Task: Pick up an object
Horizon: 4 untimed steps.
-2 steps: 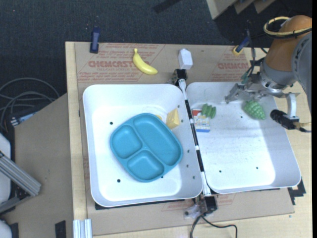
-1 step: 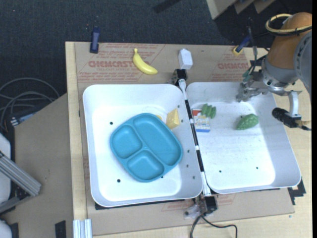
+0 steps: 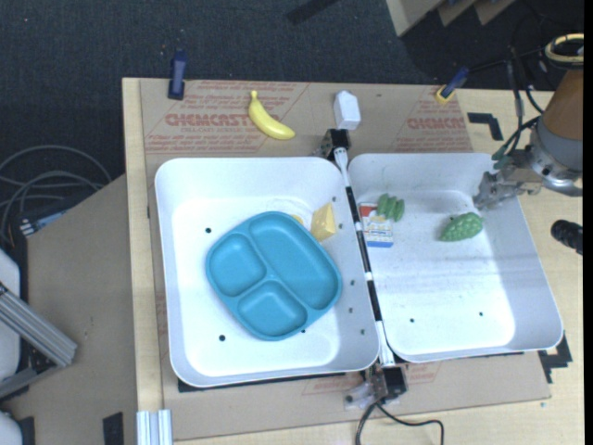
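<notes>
My gripper (image 3: 489, 196) hangs over the far right part of the right bin (image 3: 463, 323), just up and right of a green leafy toy (image 3: 460, 227), and I see nothing held in it. A second, smaller green piece (image 3: 391, 208) lies near the bin's far left corner. Beside that piece is a small red, white and blue box (image 3: 375, 230). In the left bin (image 3: 185, 341), a blue divided plate (image 3: 271, 273) lies next to a yellow wedge (image 3: 323, 221).
A yellow banana (image 3: 269, 119) and a white block (image 3: 346, 109) lie on the cardboard behind the bins. Blue clips (image 3: 177, 74) sit at the board's far edge. The arm's grey body (image 3: 561, 146) stands at the right.
</notes>
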### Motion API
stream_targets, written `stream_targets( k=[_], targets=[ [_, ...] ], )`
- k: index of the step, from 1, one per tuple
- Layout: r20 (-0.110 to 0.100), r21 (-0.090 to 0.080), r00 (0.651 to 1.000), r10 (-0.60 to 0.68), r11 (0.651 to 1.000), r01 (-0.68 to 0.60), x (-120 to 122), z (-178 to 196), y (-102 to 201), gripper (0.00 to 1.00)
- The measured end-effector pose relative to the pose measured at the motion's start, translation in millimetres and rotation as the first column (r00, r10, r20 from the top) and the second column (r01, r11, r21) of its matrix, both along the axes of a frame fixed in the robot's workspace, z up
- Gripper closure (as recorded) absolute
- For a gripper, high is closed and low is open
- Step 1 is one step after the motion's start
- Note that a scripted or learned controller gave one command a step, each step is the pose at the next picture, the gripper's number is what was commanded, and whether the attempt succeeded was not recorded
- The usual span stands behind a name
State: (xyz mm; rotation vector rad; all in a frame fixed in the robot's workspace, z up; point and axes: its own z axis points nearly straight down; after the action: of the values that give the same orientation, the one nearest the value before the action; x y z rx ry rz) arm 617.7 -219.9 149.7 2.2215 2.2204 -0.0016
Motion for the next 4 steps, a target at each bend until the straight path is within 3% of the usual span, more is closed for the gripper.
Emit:
stream_targets(
  k=[1, 2, 3, 4],
  targets=[
    [0.0, 0.002, 1.0, 0.001, 1.0, -0.001, -31, 25, 36, 1.0],
    [0.001, 0.001, 1.0, 0.001, 1.0, -0.001, 4, -4, 18, 1.0],
    [0.002, 0.0, 1.0, 0.001, 1.0, -0.001, -5, -33, 6, 1.0],
    [0.003, 0.001, 1.0, 0.002, 1.0, -0.002, -43, 52, 58, 1.0]
  ],
)
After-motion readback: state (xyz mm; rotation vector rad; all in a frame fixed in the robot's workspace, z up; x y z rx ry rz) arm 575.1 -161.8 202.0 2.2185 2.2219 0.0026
